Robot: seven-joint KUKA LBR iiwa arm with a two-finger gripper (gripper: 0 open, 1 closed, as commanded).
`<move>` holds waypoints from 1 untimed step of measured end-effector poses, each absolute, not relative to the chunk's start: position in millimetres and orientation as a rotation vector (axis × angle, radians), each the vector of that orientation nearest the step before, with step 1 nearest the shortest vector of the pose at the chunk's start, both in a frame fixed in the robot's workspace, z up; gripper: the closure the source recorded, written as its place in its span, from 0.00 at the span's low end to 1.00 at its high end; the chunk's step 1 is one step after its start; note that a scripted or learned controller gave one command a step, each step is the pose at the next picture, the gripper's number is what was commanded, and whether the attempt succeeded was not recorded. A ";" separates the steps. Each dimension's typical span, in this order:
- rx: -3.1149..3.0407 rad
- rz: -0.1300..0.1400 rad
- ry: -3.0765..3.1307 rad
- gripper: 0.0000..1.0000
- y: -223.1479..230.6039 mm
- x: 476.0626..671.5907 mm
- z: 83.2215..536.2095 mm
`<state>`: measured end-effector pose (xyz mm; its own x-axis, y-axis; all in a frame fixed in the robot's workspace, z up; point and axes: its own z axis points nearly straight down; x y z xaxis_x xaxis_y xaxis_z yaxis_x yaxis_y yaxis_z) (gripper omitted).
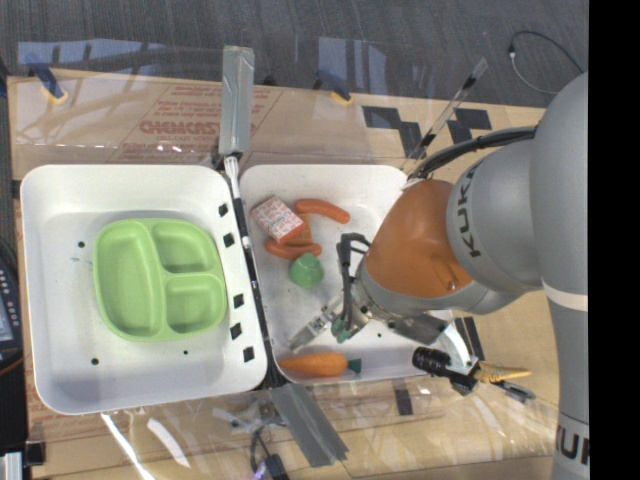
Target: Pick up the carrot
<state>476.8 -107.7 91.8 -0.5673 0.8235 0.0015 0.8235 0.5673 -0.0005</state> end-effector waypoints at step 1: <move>-1.500 0.000 -2.760 0.00 -142.3 476.6 91.7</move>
